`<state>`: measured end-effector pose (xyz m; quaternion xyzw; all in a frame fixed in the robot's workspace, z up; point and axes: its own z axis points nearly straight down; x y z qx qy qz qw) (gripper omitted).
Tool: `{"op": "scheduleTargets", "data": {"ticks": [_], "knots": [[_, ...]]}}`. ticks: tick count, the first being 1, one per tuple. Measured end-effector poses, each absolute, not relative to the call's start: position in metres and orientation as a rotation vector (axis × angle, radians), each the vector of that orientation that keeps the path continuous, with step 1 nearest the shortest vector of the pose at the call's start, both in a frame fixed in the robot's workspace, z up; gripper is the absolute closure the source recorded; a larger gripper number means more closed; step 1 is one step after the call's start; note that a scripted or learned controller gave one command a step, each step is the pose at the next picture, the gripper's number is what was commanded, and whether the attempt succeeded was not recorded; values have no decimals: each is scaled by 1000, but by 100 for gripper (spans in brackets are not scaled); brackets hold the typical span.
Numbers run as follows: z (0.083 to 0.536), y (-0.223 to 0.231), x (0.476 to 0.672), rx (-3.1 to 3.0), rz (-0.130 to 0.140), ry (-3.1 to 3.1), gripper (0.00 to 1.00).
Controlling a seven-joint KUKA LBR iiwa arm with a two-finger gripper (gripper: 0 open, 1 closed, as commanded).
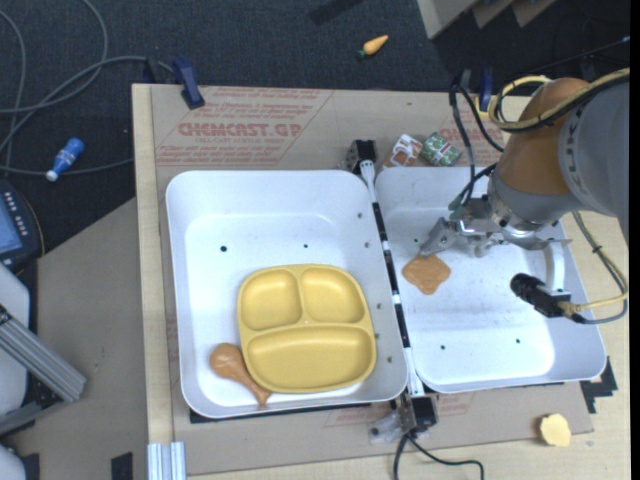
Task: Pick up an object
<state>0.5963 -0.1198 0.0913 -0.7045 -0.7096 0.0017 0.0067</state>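
A flat tan piece shaped like a slice of toast (pixel 427 273) lies in the right bin (pixel 480 368), near its left wall. Just above and to the right of it is my gripper (pixel 450 245), down low in the bin with its metal fingers spread open and nothing between them. The left fingertip (pixel 430 248) is close to the tan piece's upper edge; I cannot tell if it touches. In the left bin (pixel 200 218) a yellow divided plate (pixel 303 326) sits at the front, with a tan toy drumstick (pixel 236 366) against its lower left corner.
Small printed packets (pixel 425 150) lie on the bench behind the right bin. A yellow lump (pixel 553 429) sits on the bench off the front right corner. A black divider clip (pixel 362 154) marks where the bins meet. A blue clamp (pixel 186 82) grips the board's back left.
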Motion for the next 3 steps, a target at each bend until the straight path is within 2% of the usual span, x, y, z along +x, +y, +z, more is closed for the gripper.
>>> {"op": "scheduleTargets", "data": {"ticks": [2,3], "knots": [[86,-94,558,-2223,-1,-2220,0],[86,-105,539,-2223,-2,-2220,0]]}}
